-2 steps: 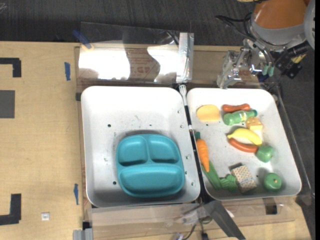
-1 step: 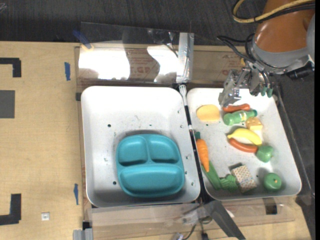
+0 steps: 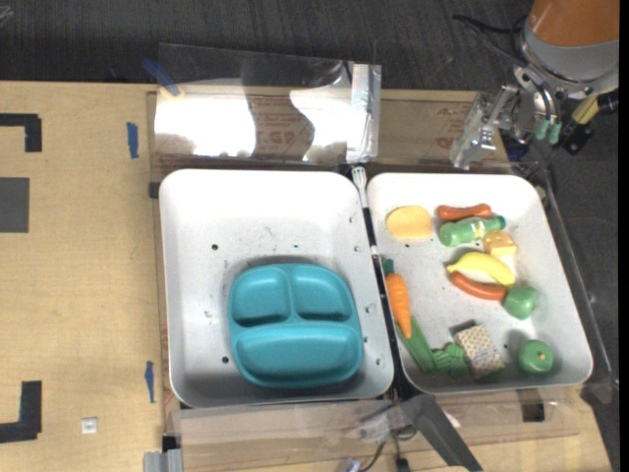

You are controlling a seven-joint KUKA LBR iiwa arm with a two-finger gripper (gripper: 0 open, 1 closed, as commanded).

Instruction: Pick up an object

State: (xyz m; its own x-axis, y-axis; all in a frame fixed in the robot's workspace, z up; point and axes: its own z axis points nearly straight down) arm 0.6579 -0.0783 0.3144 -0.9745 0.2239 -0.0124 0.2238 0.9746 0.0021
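Gripper [image 3: 484, 138]: bare metal, shiny. Below it, white bin [image 3: 562, 264]: smooth matt plastic; toy food inside glossy plastic. Further left, teal tray [image 3: 293, 324]: smooth plastic, soft sheen. Bench [image 3: 79, 264]: matt cardboard-like board. Left of gripper, clear sheet [image 3: 256, 116]: glossy, reflective.

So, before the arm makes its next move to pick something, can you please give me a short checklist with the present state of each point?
1. Gripper clear of the bins: ok, it sits behind the right bin.
2. Gripper carries nothing: ok.
3. Fingers open: cannot tell.
4. Targets available: ok, toy foods lie in the right bin.
5. Isolated target: ok, green ball lies apart near the front corner.
6. Carrot easy to reach: not ok, it lies against the bin's left wall.
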